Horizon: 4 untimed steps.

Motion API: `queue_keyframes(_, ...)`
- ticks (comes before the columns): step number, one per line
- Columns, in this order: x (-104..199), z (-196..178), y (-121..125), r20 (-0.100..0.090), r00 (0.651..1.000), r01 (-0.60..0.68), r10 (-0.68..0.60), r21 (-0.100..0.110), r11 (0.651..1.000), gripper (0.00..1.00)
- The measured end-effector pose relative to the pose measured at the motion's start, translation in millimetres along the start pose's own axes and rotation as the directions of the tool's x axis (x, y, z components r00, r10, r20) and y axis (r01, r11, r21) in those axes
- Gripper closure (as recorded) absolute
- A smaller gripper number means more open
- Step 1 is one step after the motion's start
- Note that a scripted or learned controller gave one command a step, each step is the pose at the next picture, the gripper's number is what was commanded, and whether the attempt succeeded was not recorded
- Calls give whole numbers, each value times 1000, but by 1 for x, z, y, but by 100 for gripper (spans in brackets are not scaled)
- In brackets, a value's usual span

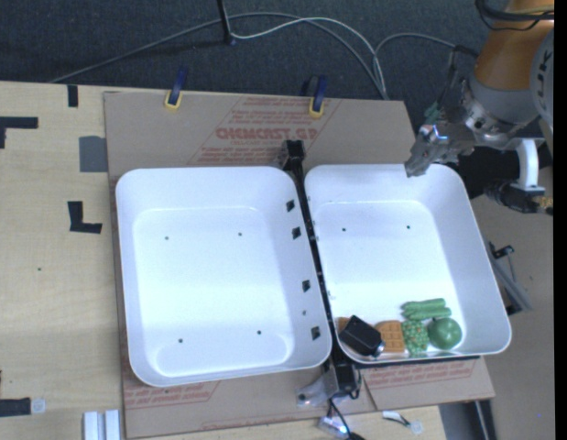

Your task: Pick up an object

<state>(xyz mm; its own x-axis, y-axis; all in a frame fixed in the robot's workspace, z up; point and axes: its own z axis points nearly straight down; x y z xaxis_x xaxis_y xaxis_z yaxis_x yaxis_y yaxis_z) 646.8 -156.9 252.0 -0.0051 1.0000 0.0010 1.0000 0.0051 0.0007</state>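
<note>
Running left to right, the bench (45, 273) begins with bare pale wood marked by strips of black tape (80, 218) and a grey patch (92, 153) near its left edge. A brown cardboard sheet (256, 126) lies under both bins, held at its far edge by two blue-and-yellow clamps (176, 90). Red printing runs across the cardboard's far part; it reads upside down from this angle and the letters are too soft to make out. More faint red print shows on the sheet's near edge below the left bin (210, 273).

That left bin is a shallow white tray with small dark dots on its floor. Black clips (301, 232) join its right edge to the right bin (402, 246).

All the objects sit crowded along the right bin's near edge, toward its near right corner: a black object (362, 335) at the left of the row, an orange-tan piece (389, 334) beside it, then a green bumpy piece (416, 336), a green round object (444, 332), and a green ridged piece (425, 308) just behind those two.

At the right bin's far right corner the gripper (419, 163) hangs over the rim, well apart from the objects. Whether it is released or clenched cannot be told; nothing is seen in it. The arm's orange band (512, 58) shows above it.
</note>
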Motion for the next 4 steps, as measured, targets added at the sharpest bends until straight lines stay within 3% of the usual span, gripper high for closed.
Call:
queue_keyframes(3, 177, 29, 3, 0, 1000, 0, 0, 2, 1000, 100)
queue_keyframes(4, 229, 28, -9, 0, 1000, 0, 0, 1, 1000, 100)
